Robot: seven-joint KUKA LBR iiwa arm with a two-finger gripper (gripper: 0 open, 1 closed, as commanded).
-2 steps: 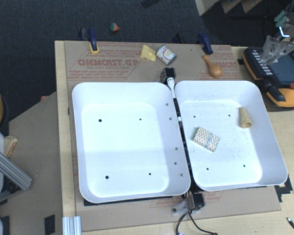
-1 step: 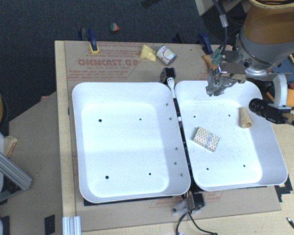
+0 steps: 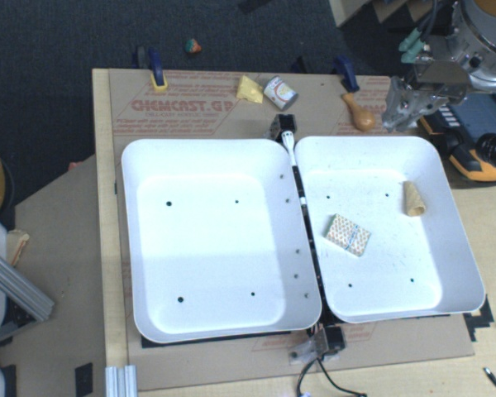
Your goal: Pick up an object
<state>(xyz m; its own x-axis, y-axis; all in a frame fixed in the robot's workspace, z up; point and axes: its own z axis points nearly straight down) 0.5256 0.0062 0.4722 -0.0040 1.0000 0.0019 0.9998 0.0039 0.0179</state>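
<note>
A small patterned packet [image 3: 348,235] lies flat near the middle of the right bin [image 3: 446,246]. A tan, cork-like piece [image 3: 413,198] rests near that bin's right wall. My gripper [image 3: 403,112] hangs above the bench just behind the right bin's far edge, well away from both items. Its fingers look parted and nothing sits between them.
The left bin [image 3: 140,222] lies beside the right one. Behind the bins on the cardboard lie a yellow wedge [image 3: 250,90], a small white box [image 3: 280,93] and a brown pear-shaped toy [image 3: 361,114]. Blue clamps [image 3: 156,67] hold the board's far edge.
</note>
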